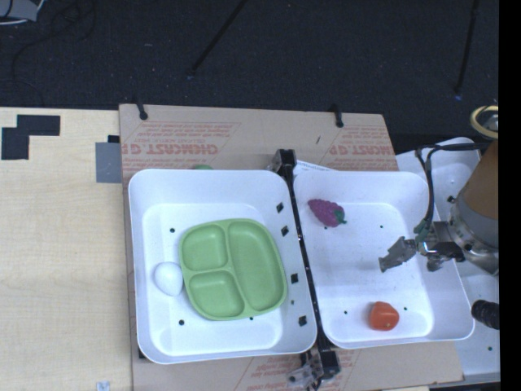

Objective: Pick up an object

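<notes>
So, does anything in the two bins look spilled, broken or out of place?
Nothing stands out. The green divided plate lies flat beside a white egg-shaped object in the left bin; a purple item and an orange-red item rest apart in the right bin.

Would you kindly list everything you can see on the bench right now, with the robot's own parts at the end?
bins: two, white, side by side on the bench
divided plate: one, green, in the left bin
egg: one, white, left bin, touching the plate's left edge
grapes: one bunch, purple, right bin, far side
tomato: one, red-orange, right bin, near side
cardboard sheet: one, brown, under the bins
hand: one, grey, over the right bin, holding nothing
</notes>
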`<state>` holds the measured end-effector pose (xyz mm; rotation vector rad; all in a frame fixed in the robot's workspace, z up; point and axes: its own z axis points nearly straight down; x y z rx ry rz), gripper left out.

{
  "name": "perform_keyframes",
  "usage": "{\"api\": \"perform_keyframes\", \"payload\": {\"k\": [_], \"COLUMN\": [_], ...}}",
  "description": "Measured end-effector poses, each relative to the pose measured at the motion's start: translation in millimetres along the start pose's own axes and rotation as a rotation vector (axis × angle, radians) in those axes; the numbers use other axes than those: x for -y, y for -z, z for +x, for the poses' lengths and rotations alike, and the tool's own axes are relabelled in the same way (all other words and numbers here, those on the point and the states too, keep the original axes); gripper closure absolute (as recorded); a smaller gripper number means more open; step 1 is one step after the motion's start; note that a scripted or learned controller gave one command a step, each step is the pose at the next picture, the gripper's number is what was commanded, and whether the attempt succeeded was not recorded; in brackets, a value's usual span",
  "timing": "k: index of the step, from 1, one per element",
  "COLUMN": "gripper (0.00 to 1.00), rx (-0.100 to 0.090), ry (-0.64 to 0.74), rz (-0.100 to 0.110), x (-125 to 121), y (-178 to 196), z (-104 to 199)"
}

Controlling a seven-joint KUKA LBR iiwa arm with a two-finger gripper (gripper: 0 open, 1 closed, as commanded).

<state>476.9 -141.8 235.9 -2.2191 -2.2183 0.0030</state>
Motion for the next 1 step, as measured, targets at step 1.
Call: {"api": "perform_keyframes", "payload": {"k": [1], "gripper": [0.00], "rx": [-0.002], "ry": [0.001], "rz": [0.004], "x": [0.7], "y": [-47.7], "z": [9.5]}}
